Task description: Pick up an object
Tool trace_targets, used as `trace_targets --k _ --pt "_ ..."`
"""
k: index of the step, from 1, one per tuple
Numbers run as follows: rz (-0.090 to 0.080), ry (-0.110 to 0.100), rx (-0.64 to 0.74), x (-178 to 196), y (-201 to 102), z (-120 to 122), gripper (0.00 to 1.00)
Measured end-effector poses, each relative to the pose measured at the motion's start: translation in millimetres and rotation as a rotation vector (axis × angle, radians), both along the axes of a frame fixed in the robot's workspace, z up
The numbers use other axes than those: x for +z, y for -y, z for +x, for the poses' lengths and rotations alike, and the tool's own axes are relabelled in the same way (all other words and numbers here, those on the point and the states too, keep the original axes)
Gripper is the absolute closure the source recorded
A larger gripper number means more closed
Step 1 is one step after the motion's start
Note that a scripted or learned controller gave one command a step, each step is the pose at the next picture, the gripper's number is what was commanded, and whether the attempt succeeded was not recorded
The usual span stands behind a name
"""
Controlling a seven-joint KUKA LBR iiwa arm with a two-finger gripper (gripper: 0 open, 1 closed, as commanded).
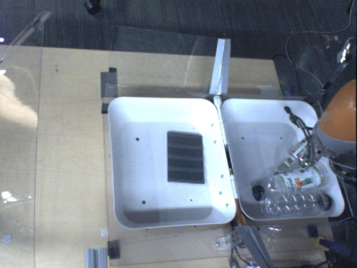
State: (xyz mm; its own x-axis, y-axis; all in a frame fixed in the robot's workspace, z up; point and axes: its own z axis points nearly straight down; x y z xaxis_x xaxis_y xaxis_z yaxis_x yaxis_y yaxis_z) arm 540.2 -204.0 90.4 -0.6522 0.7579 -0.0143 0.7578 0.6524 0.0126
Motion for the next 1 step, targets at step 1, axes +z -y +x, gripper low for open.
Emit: trace_targets --k 1 --pt "0.001 -0.003 0.132 -0.1 -84.3 44.9 0.0"
